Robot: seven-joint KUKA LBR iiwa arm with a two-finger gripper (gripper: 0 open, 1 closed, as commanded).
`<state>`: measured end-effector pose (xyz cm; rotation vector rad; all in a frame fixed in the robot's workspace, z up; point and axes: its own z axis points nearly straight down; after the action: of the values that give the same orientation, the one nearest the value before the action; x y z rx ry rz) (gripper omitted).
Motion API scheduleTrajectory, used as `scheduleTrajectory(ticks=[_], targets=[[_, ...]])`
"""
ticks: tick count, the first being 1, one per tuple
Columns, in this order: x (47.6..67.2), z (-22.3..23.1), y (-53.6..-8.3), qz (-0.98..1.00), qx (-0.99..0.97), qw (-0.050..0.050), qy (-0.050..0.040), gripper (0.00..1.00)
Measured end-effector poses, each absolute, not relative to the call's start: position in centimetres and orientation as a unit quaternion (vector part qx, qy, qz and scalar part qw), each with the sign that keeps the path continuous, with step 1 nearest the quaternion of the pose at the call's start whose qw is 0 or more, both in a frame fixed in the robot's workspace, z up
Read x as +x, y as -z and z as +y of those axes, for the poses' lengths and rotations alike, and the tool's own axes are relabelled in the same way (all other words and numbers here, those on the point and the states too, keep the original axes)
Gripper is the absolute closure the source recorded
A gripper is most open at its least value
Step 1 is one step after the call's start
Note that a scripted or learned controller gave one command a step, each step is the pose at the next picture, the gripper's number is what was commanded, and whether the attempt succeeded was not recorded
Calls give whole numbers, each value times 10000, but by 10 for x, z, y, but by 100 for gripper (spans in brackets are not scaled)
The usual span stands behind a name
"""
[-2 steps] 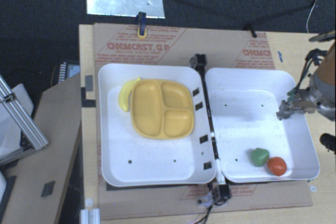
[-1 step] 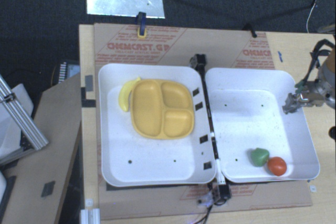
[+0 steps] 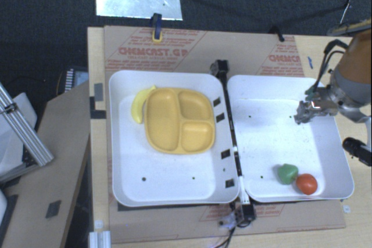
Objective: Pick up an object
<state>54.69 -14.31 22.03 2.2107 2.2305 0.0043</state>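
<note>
The red object (image 3: 307,184) and green object (image 3: 286,173) are located touching, near the right bin's (image 3: 261,142) front wall, well apart from the gripper (image 3: 303,114), partly blurred.

A wooden bench (image 3: 70,142) bears a brown cardboard sheet (image 3: 192,46), and on that sheet sit two shallow white bins, the left bin (image 3: 125,183) touching the right bin (image 3: 334,148) along a central seam

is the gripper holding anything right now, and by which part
Nothing is seen held. The gripper is over bare floor of the right bin, apart from the green object and red object.
</note>
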Motion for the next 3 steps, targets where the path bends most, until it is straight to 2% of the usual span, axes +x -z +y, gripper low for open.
scheduleTrajectory(ticks=[1, 2, 3], targets=[[564, -93, -211, 7108, 7034, -1, -13, 100], [583, -41, -224, 7109, 7033, 6, -21, 100], [609, 12, -222, 7110, 7032, 3, -19, 100]])
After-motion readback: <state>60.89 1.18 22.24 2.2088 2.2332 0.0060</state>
